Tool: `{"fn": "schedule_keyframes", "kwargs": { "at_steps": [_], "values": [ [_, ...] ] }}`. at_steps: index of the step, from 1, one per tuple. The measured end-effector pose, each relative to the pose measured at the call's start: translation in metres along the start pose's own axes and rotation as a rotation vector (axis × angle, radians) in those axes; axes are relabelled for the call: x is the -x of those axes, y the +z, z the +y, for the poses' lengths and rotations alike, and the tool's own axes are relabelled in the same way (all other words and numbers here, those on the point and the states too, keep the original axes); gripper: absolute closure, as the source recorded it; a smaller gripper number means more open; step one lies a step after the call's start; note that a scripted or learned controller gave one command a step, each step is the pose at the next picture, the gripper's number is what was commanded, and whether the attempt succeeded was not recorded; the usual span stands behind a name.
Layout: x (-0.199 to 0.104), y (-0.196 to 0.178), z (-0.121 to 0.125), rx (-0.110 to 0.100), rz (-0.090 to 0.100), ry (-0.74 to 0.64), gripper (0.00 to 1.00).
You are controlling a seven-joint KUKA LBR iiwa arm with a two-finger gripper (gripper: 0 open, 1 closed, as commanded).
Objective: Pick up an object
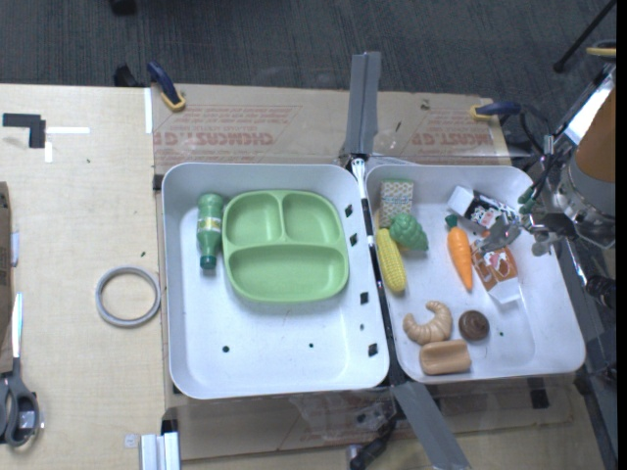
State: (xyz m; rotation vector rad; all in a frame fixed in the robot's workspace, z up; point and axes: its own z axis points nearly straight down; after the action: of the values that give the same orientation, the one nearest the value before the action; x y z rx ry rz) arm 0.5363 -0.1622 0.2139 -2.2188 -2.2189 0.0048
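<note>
At the near edge of the right bin (549, 355) lies a tan bread roll (445, 357), with a toy croissant (429, 322) just behind it and a brown chocolate doughnut (474, 325) beside that. Further back sit a corn cob (392, 259) along the bin's left wall, a green broccoli piece (409, 233), a patterned sponge-like block (397, 200) near the far left corner, and a toy carrot (460, 256) toward the middle. An orange snack packet (496, 266) lies just right of the carrot. The gripper (505, 231) hangs low over the far right part of this bin, above the packet and a small black-and-white packet (477, 210); whether its jaws are apart or together I cannot tell. The carrot looks the likeliest target: probably light, rigid plastic, smooth and a little slippery, best taken across its thick upper end. It lies just left of the gripper, pointing toward the near edge. The left bin (196, 360) holds a green divided plate (286, 245) and a green bottle (210, 228).
</note>
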Motion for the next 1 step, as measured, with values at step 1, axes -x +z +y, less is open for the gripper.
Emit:
{"fn": "schedule_keyframes", "kwargs": {
  "at_steps": [1],
  "values": [
    [-0.0078, 0.1009, 0.0372, 0.030, -0.008, 0.071, 0.00]
  ]
}}
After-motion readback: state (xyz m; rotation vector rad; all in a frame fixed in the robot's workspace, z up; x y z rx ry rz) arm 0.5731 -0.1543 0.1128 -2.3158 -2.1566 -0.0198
